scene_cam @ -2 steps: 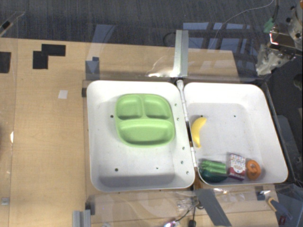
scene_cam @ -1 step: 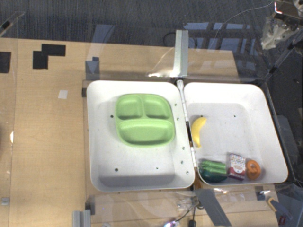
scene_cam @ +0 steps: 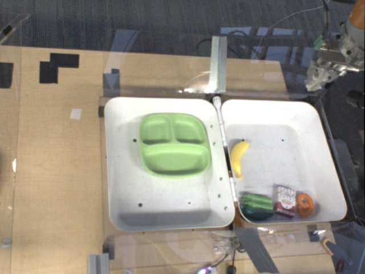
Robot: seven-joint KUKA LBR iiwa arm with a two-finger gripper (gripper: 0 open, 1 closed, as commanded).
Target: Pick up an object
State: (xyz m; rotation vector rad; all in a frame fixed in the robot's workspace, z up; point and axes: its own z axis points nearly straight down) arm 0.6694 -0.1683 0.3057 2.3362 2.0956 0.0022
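Observation:
The right bin point(scene_cam: 296, 119) holds a yellow banana point(scene_cam: 238, 158) near its left wall. Along that bin's near edge lie a green bottle point(scene_cam: 256, 203), a small pink and white packet point(scene_cam: 285, 199) and an orange round fruit point(scene_cam: 305, 204). In the left bin point(scene_cam: 122, 153) sits a green divided plate point(scene_cam: 174, 144). My gripper point(scene_cam: 317, 77) hangs at the upper right, beyond the far right corner of the right bin and well away from every object, with nothing seen in it.
A metal post point(scene_cam: 219, 61) rises behind the seam between the two bins. Cables point(scene_cam: 285, 30) run across the dark floor at the back right. Black markers point(scene_cam: 57, 67) lie on the wooden bench at the far left.

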